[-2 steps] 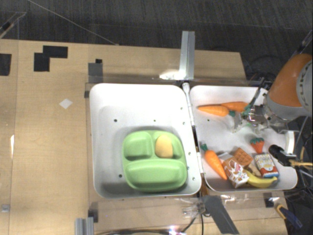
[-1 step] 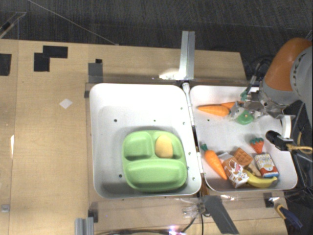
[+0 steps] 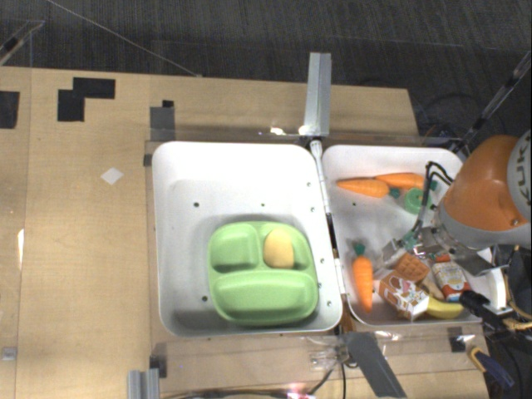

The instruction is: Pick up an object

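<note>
The right bin (image 3: 332, 223) holds two carrots (image 3: 363, 188) lying along its back wall, with a green piece (image 3: 413, 199) beside them. A third carrot (image 3: 362, 279) lies near the front left. At the front right a brown waffle-like item (image 3: 411, 267), a printed snack box (image 3: 401, 296), a small carton (image 3: 450, 279) and a banana (image 3: 443, 308) are crowded together. My gripper (image 3: 409, 246) hangs low over this cluster, just above the waffle-like item. The orange-banded wrist (image 3: 490, 194) covers the bin's right side. Nothing is visibly lifted.
The left bin (image 3: 179, 223) holds a green divided plate (image 3: 262, 293) with a yellow, lemon-like fruit (image 3: 279, 248) in its upper right compartment. A metal post (image 3: 317, 94) stands behind the wall between the bins. Cables and dark hardware lie at the right front.
</note>
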You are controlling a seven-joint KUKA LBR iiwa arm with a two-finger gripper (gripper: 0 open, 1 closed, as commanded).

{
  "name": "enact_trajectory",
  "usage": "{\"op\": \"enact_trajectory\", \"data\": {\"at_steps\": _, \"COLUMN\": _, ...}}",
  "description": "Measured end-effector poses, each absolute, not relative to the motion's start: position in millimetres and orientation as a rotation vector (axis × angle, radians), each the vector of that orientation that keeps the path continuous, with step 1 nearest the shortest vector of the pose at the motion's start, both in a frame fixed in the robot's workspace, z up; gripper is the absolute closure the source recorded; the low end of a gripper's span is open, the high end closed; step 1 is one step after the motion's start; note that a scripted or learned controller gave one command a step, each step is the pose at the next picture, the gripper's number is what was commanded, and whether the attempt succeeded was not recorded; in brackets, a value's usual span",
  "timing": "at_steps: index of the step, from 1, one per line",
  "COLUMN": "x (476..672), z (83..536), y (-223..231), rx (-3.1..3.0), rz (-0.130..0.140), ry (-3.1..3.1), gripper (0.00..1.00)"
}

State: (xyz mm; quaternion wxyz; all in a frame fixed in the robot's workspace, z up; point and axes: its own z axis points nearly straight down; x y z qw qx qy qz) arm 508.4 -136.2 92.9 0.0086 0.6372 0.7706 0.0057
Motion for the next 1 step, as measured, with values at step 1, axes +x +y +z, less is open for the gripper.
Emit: {"op": "enact_trajectory", "data": {"at_steps": 1, "x": 511.4, "z": 104.7, "y": -133.6, "rx": 1.987, "rz": 0.028, "ry": 2.410, "gripper": 1.00}}
